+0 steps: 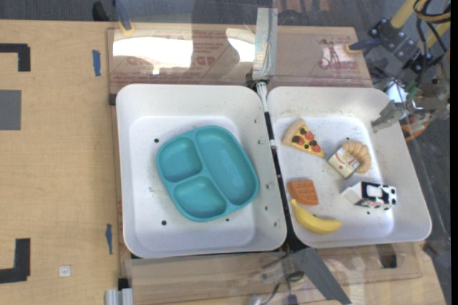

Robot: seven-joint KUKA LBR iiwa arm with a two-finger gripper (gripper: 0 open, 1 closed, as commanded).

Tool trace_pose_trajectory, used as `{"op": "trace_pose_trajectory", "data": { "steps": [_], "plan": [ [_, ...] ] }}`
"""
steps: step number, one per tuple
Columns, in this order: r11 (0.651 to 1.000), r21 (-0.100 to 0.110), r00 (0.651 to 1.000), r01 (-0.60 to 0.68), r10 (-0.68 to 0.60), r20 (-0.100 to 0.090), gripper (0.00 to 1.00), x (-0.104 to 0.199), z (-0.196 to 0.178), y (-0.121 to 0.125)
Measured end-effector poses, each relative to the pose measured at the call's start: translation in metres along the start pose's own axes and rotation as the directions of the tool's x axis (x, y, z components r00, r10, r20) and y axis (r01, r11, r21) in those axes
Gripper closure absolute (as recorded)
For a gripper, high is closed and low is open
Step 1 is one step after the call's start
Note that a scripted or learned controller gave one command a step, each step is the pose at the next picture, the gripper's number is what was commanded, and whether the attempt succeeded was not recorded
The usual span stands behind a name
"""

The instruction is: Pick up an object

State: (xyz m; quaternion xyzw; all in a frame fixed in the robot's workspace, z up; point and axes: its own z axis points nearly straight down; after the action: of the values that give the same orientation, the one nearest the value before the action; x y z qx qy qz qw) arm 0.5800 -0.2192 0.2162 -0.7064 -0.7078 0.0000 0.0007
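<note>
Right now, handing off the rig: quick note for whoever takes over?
Tool: at the right bin's upper right rim, nothing visibly between its fingers.
Right bin holds pizza slice, croissant, waffle, banana, black-and-white carton.
Left bin holds the teal divided plate.
Done: nothing picked.
Left: descend on one item, grasp, lift.

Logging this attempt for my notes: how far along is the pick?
Nothing looks done yet: the pizza slice, croissant, waffle, banana and toy cow all lie in the right bin. Nothing is in hand; the gripper sits at that bin's far right edge with no object in it. Reaching in, grasping and lifting remain.
</note>
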Motion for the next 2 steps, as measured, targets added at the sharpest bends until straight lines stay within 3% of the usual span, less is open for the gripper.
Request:
{"op": "trace_pose_trajectory", "data": {
  "steps": [1,2],
  "plan": [
    [1.0,0.009,1.0,0.007,-0.007,-0.004,0.0,0.083,0.096,0.032],
    [1.0,-0.005,1.0,0.0,0.0,0.001,0.0,0.082,0.129,-0.004]
  ]
}}
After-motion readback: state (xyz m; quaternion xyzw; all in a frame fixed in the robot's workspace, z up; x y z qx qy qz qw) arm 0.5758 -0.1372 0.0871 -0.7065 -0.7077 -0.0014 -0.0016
